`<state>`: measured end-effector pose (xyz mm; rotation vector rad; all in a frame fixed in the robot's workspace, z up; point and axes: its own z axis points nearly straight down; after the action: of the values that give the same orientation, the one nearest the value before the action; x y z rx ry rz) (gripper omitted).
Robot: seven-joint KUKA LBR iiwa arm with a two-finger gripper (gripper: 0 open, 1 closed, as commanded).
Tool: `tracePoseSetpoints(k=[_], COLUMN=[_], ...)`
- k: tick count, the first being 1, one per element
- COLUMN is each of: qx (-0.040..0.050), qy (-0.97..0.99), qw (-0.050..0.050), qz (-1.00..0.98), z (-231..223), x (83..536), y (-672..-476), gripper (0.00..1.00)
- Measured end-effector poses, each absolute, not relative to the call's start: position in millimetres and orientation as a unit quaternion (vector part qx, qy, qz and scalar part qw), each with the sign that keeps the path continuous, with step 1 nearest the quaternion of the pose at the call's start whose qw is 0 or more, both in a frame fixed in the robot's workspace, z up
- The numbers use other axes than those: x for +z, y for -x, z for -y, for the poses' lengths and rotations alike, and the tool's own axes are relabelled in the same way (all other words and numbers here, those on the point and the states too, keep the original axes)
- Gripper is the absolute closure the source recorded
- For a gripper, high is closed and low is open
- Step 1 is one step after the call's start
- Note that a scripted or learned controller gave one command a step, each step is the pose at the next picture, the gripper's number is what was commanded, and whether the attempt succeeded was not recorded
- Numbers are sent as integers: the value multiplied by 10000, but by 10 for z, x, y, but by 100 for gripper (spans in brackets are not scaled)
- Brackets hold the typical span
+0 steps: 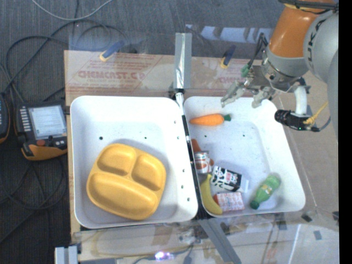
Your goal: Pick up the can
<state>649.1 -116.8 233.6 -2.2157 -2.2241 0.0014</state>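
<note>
White plastic, two shallow bins side by side on the table (pixel 110 73). Left bin (pixel 88 114) carries a yellow moulded tray with three compartments (pixel 126 180), lying flat toward its front. Right bin (pixel 275 142) carries the smaller items.

Grey arm with orange band (pixel 300 29) reaches in from the right, wrist above the right bin's far rim. Tool (pixel 247 97) hangs over that rim, fingers spread wide apart, nothing between them.

Right bin contents, largest first:
- yellow banana (pixel 209 196), along the front left wall
- green plastic bottle (pixel 265 190), lying tilted in the front right corner
- orange carrot with green top (pixel 208 120), near the far left wall, just below and left of the tool
- black-and-white printed packet (pixel 226 177), mid-front
- pale pink packet (pixel 231 201), touching the banana
- small red-and-silver can (pixel 202 162), against the dividing wall, just beside the black-and-white packet and above the banana. Upright or on its side: cannot tell.

Step in hand, as judged: approach; no grasp made. Can is well apart from the tool, toward the front left of the bin.

Next move calls for travel toward the dividing wall and descent over the can. Clearance looks tight: wall on one side, packet on the other, so finger alignment along the free axis seems needed.
</note>
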Motion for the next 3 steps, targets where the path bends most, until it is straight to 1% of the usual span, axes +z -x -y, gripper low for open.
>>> tracePoseSetpoints(k=[1, 2, 3], qx=[8, -27, -3], qy=[6976, 8028, 8469], qw=[18, -21, 46], qz=[7165, 5963, 5317], z=[1489, 1443, 2082], x=[1376, 901, 1137], y=[-5600, -5735, -5650], gripper=[0, 0, 0])
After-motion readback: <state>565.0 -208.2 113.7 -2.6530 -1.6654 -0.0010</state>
